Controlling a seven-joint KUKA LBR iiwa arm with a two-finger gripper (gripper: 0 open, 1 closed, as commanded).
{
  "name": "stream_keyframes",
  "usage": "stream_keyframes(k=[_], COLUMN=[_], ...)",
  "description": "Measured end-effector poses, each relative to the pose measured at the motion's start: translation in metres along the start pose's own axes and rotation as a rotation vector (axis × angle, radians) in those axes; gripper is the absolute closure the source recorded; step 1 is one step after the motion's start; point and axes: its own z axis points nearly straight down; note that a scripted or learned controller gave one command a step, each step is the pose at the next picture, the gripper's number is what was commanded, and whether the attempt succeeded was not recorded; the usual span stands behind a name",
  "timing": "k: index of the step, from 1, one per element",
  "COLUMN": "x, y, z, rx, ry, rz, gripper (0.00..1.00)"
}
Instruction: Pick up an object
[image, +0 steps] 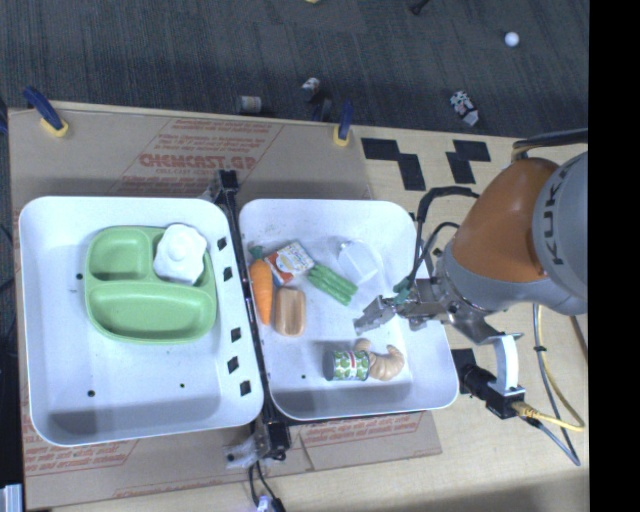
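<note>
While the claw (372, 315) hangs near the right bin's (300, 404) right wall, grip unclear, the carrot (262, 290) lies lengthwise along its left wall.

Croissant (388, 361), prob. flat, right bin, front.
</note>
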Motion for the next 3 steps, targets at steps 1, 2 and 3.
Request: stream_keyframes(k=[1, 2, 3], x=[-0.047, -0.048, -0.048], y=[0.016, 0.017, 0.059], z=[0.111, 0.101, -0.087], rx=[0.002, 0.003, -0.005], ry=[0.002, 0.0, -0.002], rz=[-0.001, -0.005, 0.001], gripper=[0.0, 1.0, 1.0])
